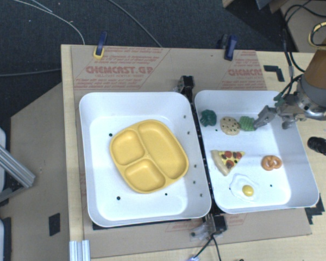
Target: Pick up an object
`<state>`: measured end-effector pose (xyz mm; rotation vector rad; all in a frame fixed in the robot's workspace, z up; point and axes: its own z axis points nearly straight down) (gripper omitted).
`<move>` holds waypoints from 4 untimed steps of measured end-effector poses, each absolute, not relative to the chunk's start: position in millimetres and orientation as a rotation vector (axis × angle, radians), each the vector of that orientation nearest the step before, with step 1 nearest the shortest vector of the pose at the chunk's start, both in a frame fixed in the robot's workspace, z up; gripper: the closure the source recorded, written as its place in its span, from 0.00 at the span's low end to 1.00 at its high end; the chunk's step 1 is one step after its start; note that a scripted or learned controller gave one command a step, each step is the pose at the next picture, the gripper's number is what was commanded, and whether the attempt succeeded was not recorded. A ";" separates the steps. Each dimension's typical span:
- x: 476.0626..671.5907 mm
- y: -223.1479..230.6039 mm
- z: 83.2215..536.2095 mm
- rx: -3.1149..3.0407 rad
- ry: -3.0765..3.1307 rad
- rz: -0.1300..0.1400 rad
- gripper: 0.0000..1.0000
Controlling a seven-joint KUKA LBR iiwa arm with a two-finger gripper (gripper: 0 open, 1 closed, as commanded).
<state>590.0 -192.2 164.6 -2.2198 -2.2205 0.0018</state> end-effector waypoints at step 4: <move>600.1 -185.2 202.3 -2.224 -2.227 -0.003 1.00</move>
